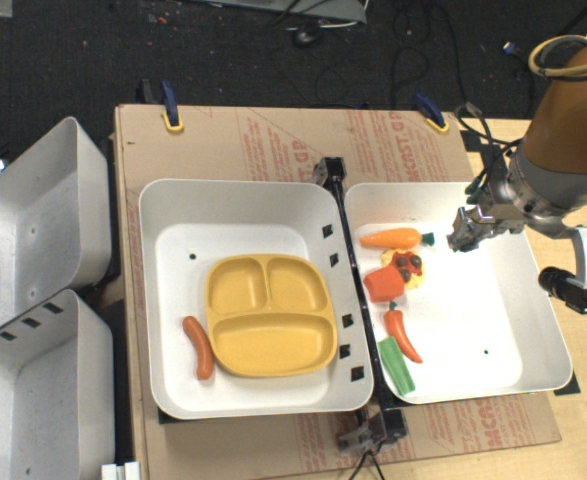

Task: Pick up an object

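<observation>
Left bin [163, 268]: yellow divided tray [270, 314] in the middle, a sausage [199, 347] lying just beside its near-left edge. Right bin [533, 318], along its left side from far to near: carrot [391, 237], small dark-and-yellow piece [408, 265], orange block [383, 284], red chili [402, 334], green piece [396, 365], the near two touching. Gripper [465, 230] hangs over the far part of the right bin, right of the carrot and apart from it; cannot tell whether it is open or closed.
</observation>
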`<state>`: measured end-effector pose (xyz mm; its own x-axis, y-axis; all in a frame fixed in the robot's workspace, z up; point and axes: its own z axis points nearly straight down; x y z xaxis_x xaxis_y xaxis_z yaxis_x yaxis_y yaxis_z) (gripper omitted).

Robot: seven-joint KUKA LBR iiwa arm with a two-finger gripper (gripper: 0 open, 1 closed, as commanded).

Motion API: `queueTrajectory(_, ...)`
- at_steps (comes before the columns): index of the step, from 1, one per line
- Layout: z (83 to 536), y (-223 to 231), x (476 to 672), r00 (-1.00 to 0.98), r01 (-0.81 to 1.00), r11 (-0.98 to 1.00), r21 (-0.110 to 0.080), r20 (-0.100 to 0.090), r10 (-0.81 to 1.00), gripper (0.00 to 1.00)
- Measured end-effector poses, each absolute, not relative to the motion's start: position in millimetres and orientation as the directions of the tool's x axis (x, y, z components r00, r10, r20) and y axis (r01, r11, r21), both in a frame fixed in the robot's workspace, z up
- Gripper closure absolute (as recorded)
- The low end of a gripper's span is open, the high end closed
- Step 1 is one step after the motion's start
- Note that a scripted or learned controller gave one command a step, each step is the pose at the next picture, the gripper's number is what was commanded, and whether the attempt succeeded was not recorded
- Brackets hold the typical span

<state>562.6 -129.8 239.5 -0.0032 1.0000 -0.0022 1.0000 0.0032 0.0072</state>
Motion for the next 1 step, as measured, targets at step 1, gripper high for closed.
queueTrajectory(1, 287.7, -130.0, 563.9, -0.003, 1.000, 0.003, 0.007, -0.002, 1.000, 1.00)
